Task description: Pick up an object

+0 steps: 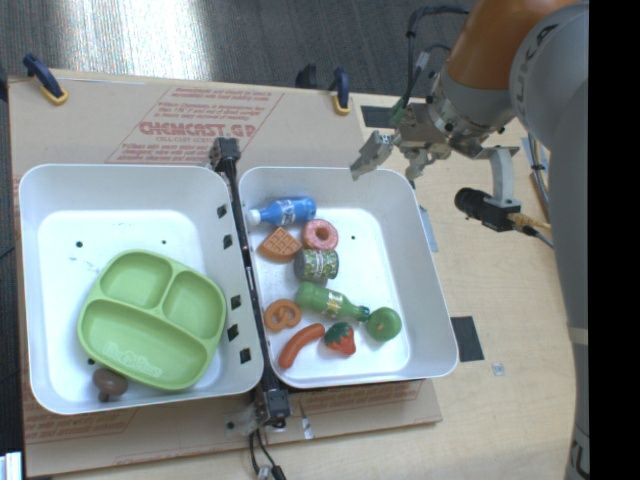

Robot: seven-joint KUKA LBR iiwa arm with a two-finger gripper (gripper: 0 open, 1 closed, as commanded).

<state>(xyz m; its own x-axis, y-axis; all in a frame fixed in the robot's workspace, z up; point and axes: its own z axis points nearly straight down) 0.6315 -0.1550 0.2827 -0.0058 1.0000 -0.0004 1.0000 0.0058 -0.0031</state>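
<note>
Grey arm [560, 58], gripper [392, 160] above bin corner [405, 175]

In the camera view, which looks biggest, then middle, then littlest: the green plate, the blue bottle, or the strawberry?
Largest to smallest as they look in the camera view:
1. green plate
2. blue bottle
3. strawberry
The plate is far bigger. Bottle and strawberry are closer in size, but the bottle looks longer.

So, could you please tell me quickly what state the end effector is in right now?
End effector: open, holding nothing, above the right bin's far corner.
</note>
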